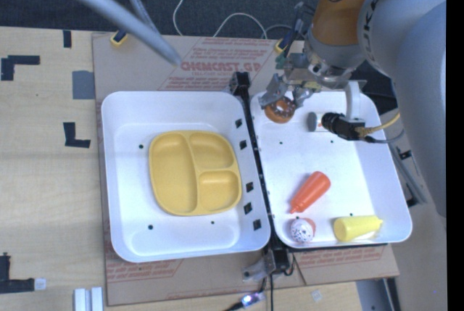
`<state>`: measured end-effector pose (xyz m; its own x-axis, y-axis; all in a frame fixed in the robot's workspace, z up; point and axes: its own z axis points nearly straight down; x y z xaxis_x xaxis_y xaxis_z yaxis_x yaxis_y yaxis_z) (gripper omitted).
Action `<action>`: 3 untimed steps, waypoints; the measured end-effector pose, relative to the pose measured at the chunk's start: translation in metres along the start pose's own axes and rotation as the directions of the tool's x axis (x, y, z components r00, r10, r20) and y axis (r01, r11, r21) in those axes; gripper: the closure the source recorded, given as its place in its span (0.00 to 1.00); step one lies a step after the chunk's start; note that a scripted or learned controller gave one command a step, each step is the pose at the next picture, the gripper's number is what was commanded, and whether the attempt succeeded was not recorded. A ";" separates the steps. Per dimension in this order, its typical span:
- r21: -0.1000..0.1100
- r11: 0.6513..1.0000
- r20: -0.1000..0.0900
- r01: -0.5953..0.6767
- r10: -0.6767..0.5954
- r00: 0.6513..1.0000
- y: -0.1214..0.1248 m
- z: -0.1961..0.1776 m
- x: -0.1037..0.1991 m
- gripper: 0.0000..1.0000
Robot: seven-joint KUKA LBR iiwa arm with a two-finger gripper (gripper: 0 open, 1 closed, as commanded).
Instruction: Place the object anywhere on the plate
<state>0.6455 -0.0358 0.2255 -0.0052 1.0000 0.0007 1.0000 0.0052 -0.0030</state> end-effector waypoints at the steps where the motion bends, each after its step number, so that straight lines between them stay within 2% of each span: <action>1: 0.000 1.000 -0.001 0.002 -0.002 1.000 -0.009 0.002 0.064 1.00; 2: 0.001 1.000 0.000 0.001 -0.001 1.000 -0.011 0.014 0.118 1.00; 3: -0.002 1.000 0.000 0.001 -0.001 1.000 -0.006 0.002 0.175 1.00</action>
<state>0.6387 0.1393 0.2240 -0.0062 1.0000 0.0011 1.0000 0.0062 -0.0008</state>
